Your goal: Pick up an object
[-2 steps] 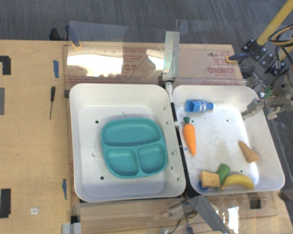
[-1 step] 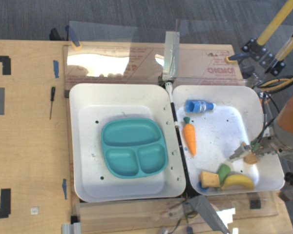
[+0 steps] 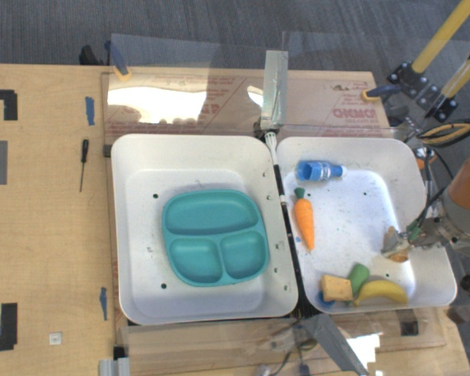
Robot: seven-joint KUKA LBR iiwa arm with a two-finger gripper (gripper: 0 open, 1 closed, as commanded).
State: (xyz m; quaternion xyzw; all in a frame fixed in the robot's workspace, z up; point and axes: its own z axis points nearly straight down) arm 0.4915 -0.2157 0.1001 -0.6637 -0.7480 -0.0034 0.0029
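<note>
Plate (image 3: 214, 236), smooth teal plastic, three rounded compartments.

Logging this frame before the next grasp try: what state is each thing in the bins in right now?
Teal divided plate: flat in the left bin, compartments bare.
Blue bottle: on its side, right bin.
Toy carrot: lying flat by the divider.
Banana: lying at the near edge, against a green piece.
Yellow block: resting beside them.
Gripper: low at the right wall, grasp unclear.
</note>
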